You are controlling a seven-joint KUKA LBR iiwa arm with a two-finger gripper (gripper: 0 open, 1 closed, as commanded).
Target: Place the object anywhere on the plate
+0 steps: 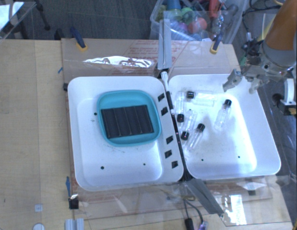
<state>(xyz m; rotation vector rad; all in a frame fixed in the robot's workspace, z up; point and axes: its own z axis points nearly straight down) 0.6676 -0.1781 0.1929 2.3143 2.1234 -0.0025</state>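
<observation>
The vials (201, 116), small clear bottles with black caps, were seen lying on their sides in the right bin (263, 147), right of the frame's centre, scattered loosely as if tipped in for picking. Five caps could be counted, though the clear bodies blurred into the white floor, so the count was uncertain. One vial (222, 114) lay apart from the rest, toward the right, and was judged the easiest to take. None had been placed on the plate (107, 102), a teal dish with a dark ribbed insert, which was set in the middle of the left bin (81, 143), left of centre, where a drop anywhere would land on it. One plate and two bins were counted, the bins touching along a central seam. The gripper (242, 79) was seen at the upper right, above the far rim of the right bin and well apart from the vials; its two grey fingers stood apart with nothing between them. It was judged that the reach for a vial had not yet begun. A tub of toys (198, 8) stood behind the bins at the top.
</observation>
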